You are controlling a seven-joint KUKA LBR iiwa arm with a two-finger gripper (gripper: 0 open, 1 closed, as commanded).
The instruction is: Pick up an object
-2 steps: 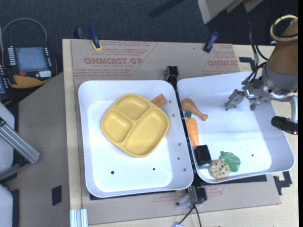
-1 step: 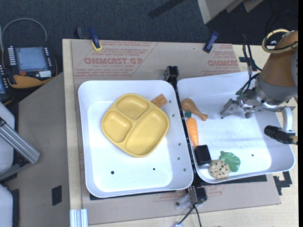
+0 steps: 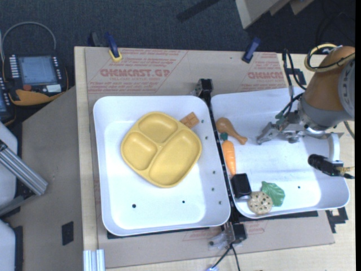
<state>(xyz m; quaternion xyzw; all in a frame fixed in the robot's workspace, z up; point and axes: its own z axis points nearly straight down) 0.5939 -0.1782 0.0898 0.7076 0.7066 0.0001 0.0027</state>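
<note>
The right bin (image 3: pixel 293 193) holds a tan drumstick (image 3: pixel 230 129), an orange carrot (image 3: pixel 229 157), a black block (image 3: pixel 241 184), a round speckled cookie (image 3: pixel 260 202) and a green leafy piece (image 3: pixel 274 191). My gripper (image 3: pixel 280 132) hangs over the upper middle of this bin, to the right of the drumstick and apart from it. Nothing shows in its grasp. The carrot lies along the bin's left wall, and the black block, cookie and green piece cluster at the front left corner.
In the left bin (image 3: pixel 118 208) a yellow divided plate (image 3: pixel 161 149) lies with a small brown block (image 3: pixel 189 119) at its upper right edge. A black divider (image 3: pixel 214 145) separates the bins. The grey and orange arm (image 3: pixel 327 95) covers the right bin's far right.
</note>
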